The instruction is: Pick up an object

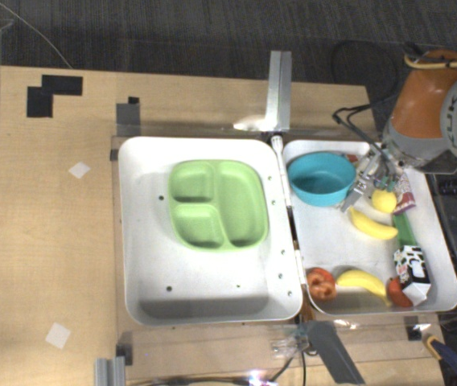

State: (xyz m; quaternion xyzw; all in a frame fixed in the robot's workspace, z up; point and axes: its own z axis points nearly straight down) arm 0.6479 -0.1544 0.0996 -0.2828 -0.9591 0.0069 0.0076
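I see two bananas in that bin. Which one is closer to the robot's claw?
The upper banana, lying just below the gripper and the blue bowl. The other banana sits along the bin's near edge beside the red apple.

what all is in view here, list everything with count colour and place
white bins: 2, white, side by side on the bench
divided tray: 1, light green, middle of the left bin
bowl: 1, blue, far left corner of the right bin
bananas: 2, yellow, one mid right bin, one along its near edge
lemon: 1, yellow, right bin, beside the gripper
tomato-like fruit: 1, red, near left corner of the right bin
carton: 1, black and white cow pattern, right side of the right bin
arm: 1, grey with orange band, reaching in from the right
gripper: 1, metallic, between bowl and lemon
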